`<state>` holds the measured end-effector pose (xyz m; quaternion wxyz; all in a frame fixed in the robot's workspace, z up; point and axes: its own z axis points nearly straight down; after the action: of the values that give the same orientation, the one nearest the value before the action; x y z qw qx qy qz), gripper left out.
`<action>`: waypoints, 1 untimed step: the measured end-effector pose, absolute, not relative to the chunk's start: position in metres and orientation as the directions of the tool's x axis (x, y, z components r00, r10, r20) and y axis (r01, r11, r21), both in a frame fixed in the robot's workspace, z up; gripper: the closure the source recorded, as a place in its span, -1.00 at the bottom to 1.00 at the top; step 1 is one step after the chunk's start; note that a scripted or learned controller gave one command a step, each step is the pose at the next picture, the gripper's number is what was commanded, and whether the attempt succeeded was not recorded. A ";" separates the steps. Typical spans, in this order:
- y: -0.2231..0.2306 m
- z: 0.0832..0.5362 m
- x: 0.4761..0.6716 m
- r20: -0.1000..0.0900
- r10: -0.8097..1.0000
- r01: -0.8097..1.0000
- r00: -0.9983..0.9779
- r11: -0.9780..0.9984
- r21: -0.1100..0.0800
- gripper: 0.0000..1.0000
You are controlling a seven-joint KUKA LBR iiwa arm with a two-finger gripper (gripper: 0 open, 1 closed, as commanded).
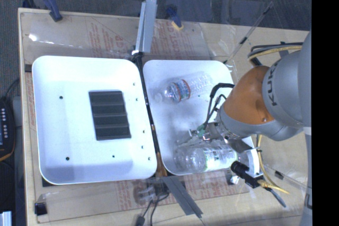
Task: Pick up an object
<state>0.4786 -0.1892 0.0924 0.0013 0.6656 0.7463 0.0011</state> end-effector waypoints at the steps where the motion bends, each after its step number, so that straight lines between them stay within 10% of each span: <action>1: -0.129 0.108 0.545 0.001 0.991 0.991 -0.132 0.132 -0.002 -1.00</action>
<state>0.5447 -0.1292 0.1077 -0.0010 0.6587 0.7524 -0.0003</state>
